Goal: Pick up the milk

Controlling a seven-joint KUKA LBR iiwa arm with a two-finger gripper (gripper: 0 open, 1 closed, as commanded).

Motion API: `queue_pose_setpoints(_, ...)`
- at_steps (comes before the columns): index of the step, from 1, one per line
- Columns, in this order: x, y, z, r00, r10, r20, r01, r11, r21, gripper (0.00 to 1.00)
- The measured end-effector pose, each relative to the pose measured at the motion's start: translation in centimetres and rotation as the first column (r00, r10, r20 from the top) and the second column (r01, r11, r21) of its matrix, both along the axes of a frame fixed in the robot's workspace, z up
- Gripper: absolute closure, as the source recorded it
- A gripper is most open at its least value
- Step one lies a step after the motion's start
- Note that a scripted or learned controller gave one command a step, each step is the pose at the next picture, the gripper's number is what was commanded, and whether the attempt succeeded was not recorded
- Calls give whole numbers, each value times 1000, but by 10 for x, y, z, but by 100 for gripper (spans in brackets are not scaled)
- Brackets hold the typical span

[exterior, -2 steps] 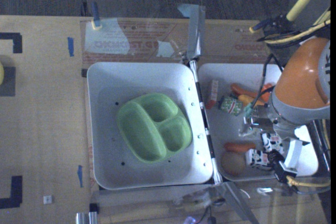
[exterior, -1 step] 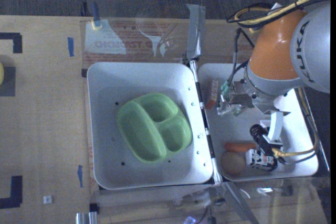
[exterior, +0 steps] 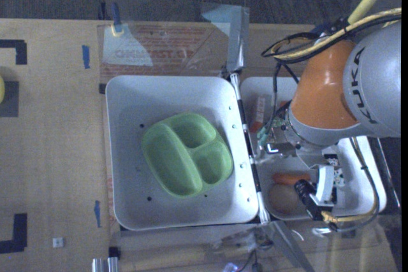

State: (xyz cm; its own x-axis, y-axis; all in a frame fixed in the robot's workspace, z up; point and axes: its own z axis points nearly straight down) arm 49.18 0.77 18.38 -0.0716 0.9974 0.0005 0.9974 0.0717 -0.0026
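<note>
A divided plate [exterior: 187, 153] lies in the left bin [exterior: 127, 99]; the arm [exterior: 331, 89] overhangs the right bin [exterior: 376, 191].

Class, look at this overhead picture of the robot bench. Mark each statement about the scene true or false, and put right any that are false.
1. A green divided plate lies in the left bin. True.
2. The arm hangs over the left bin. False: it is over the right bin.
3. The green divided plate has three compartments. True.
4. The band above the arm's wrist is blue. False: it is orange.
5. Strips of blue tape are stuck on the wooden bench left of the bins. True.
6. The green divided plate holds food. False: its compartments hold nothing.
</note>
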Motion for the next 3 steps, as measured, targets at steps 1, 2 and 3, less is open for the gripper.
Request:
queue_pose_setpoints(1,-7,45,0,1000,-1,-1,1,1000,0,100)
queue_pose_setpoints(2,3,13,78,983,181,3,-181,983,-1,100)
queue_pose_setpoints(3,-12,-3,115,958,287,5,-287,958,-2,100)
